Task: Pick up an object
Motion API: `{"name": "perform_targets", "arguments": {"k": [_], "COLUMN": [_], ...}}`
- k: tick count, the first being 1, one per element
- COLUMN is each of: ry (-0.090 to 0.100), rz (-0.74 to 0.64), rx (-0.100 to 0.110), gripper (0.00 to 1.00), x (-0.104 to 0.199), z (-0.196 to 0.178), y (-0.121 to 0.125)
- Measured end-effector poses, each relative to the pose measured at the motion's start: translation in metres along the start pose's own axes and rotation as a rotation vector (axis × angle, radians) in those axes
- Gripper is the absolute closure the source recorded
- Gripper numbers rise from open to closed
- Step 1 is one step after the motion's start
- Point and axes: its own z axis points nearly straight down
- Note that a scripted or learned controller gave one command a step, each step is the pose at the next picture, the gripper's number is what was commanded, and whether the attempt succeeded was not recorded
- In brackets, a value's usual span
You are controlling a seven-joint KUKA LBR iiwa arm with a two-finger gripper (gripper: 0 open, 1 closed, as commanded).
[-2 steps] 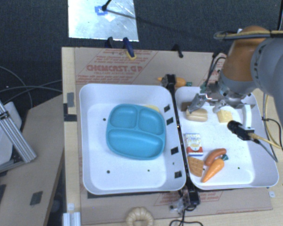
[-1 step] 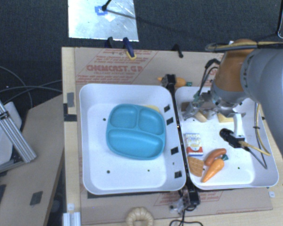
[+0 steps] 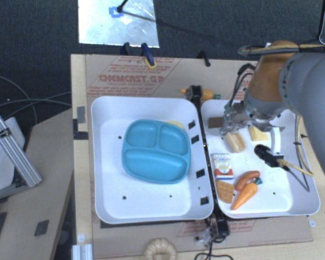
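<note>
My gripper [image 3: 229, 127] hangs low over the back left part of the right bin [image 3: 300, 199]. A tan bread roll [image 3: 235, 142] lies just in front of it; whether they touch I cannot tell. A pale yellow cheese wedge [image 3: 257, 132] lies to the gripper's right, partly hidden by the wrist. Further forward lie a small white and red packet [image 3: 222, 164], a square cracker [image 3: 225, 190], a red sausage [image 3: 247, 179] and an orange carrot [image 3: 244, 195]. A small brown piece [image 3: 214, 122] sits by the bin's left wall.
The left bin [image 3: 111, 199] holds a blue divided plate [image 3: 156, 150], with a yellow thing [image 3: 176, 124] peeking out behind it. A black divider [image 3: 202, 145] runs between the bins. An orange thing [image 3: 206, 95] lies on the board behind the bins.
</note>
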Motion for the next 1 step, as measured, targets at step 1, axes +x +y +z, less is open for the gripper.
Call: {"name": "perform_targets", "arguments": {"k": [1], "ry": [0.001], "rz": [-0.001], "rx": [0.0], "gripper": [1.0], "x": [0.0001], "z": [-0.0434], "y": [-0.0006]}}
